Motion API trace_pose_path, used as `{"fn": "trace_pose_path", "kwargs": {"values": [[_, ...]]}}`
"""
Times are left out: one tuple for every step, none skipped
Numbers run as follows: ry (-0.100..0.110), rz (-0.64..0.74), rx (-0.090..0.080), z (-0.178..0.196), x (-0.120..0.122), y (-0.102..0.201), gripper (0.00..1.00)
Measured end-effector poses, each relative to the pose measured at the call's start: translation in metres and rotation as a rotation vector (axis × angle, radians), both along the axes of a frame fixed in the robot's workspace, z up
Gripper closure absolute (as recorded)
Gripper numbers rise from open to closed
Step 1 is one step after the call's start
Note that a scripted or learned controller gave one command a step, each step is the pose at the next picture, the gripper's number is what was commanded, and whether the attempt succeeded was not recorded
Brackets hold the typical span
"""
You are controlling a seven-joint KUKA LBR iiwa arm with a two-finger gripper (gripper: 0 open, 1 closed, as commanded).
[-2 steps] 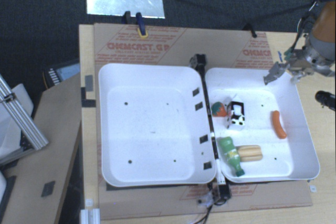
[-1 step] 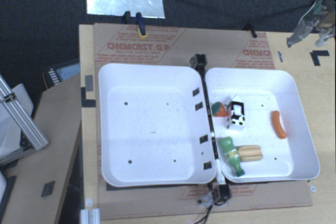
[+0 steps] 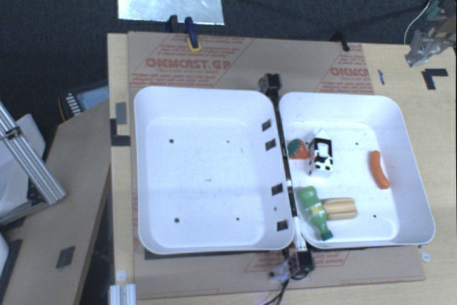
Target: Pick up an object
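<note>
Your gripper sits high at the bench's far right corner, well apart from both bins, and you cannot tell from here how it is set, so do not count on it being ready; every candidate lies in the right white plastic bin; the left white bin offers you nothing to aim at. The main risk is crowding along the right bin's left wall: the green plastic bottle touches or nearly touches the tan bread-roll-shaped toy, and the black-and-white cow figure stands just beside the small orange-and-green vegetable toy; a descent there may strike the wall, pinch two things, or shove one aside. The orange sausage-shaped toy lies alone toward the bin's right side, and I judge it your safest target; its long axis runs nearly from the far edge toward the near edge, leaning slightly so the near end points toward the near right corner; close across that axis, or the rounded body may roll out.
</note>
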State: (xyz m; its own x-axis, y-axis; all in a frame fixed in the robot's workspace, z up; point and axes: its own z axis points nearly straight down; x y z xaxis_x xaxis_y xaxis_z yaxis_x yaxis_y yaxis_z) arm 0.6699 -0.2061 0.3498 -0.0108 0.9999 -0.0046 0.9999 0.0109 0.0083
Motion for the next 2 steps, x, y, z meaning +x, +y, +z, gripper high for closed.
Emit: {"fn": "trace_pose_path", "kwargs": {"values": [[-0.005, 0.003, 0.006, 0.085, -0.034, 0.095, 1.0], [0.013, -0.005, 0.007, 0.039, -0.144, 0.124, 1.0]]}}
